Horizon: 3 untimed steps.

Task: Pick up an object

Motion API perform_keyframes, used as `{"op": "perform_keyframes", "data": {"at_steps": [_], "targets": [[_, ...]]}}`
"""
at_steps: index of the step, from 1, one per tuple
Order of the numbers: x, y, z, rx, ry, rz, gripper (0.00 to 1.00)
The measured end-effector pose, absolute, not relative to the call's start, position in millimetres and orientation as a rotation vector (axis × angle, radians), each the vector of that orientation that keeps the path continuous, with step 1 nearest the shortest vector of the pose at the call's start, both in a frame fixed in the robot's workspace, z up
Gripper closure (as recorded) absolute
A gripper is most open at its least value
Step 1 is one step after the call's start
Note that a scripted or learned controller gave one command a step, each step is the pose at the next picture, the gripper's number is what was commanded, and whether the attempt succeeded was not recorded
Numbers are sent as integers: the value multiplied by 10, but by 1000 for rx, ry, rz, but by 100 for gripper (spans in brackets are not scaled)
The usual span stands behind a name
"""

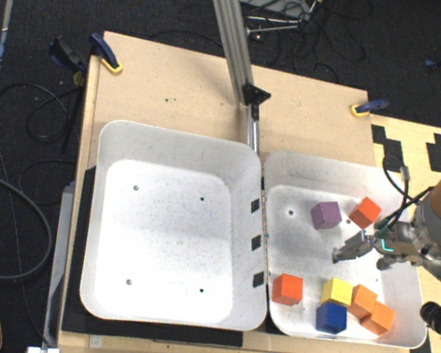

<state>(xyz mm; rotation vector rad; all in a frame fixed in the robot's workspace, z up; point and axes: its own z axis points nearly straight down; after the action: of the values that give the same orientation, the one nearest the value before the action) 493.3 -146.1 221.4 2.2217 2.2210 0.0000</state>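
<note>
Hovering in the right bin (279, 325), the fingers (351, 250) (state unclear) sit below the purple cube (326, 215).

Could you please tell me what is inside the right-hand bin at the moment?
The right bin holds a purple cube, four orange blocks, a yellow cube and a blue cube. The hand covers some floor.

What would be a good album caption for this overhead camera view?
Gripper poised over the right bin among purple, orange, yellow and blue blocks.
</note>
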Motion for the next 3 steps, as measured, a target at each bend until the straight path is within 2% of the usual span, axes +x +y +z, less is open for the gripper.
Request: {"op": "perform_keyframes", "data": {"at_steps": [2, 3], "targets": [[4930, -1351, 1181, 2223, 2220, -1, 0], [4942, -1351, 950, 2220, 2219, 1, 0]]}}
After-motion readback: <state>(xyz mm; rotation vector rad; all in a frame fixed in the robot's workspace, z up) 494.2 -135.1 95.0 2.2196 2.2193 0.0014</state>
